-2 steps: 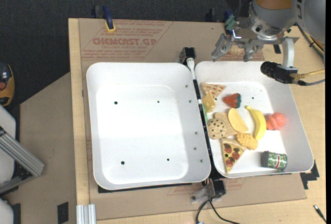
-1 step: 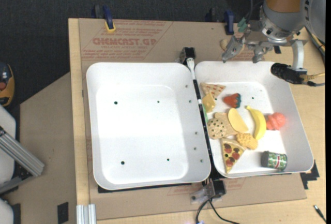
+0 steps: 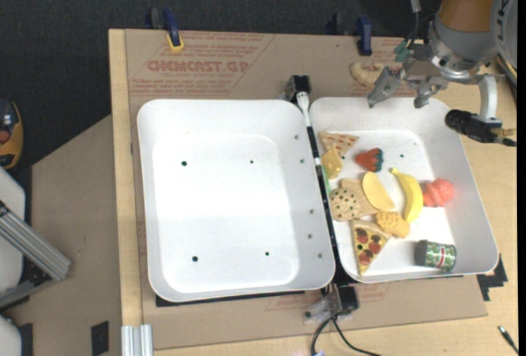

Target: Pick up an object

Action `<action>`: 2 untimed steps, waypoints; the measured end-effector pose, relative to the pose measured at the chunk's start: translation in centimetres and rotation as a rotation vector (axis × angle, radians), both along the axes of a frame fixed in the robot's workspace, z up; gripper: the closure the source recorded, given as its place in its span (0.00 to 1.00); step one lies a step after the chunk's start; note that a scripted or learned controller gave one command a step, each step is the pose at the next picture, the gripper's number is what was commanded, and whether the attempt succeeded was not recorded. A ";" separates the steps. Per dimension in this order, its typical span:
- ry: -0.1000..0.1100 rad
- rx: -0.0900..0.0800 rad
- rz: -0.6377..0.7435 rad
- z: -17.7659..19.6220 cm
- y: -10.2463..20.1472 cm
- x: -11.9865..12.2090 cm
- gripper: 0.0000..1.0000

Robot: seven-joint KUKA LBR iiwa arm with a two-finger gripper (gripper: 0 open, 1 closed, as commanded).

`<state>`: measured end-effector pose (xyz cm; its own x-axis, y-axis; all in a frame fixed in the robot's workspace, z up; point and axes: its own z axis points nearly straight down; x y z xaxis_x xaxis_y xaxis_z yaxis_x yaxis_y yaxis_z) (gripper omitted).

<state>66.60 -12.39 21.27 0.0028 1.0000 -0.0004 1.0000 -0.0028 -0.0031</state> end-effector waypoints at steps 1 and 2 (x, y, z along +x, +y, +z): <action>0.002 0.000 0.000 -6.1 -3.7 -0.1 0.00; 0.001 0.001 0.000 -13.0 -8.3 -0.1 0.00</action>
